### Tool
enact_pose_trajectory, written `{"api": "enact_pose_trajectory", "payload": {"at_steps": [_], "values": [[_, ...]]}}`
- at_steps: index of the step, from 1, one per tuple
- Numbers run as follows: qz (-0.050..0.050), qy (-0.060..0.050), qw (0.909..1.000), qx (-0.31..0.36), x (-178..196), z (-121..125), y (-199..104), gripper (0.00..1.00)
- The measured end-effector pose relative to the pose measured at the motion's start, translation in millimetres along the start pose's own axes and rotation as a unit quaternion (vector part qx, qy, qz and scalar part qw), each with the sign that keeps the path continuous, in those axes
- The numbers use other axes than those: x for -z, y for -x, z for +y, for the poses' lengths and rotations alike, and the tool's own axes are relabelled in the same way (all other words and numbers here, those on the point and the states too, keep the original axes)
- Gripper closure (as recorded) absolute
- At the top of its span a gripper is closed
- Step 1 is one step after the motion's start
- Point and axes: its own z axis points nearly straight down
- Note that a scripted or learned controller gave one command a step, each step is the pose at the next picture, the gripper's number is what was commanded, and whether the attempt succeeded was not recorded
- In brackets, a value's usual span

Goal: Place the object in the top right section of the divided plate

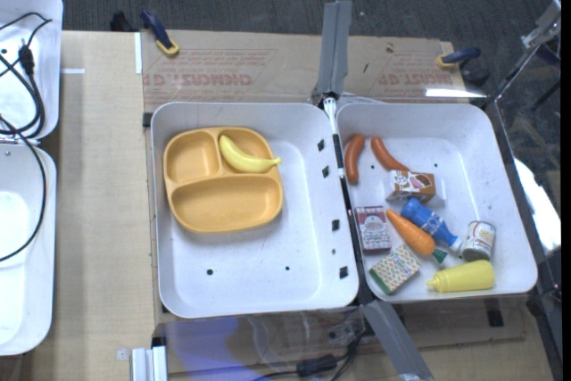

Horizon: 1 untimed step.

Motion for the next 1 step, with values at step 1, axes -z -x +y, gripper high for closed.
{"api": "enact_pose_trajectory", "payload": {"at_steps": [1], "values": [[0.000,0.000,0.9997,-0.026,7.3,12.2,1.7,0.00]]}}
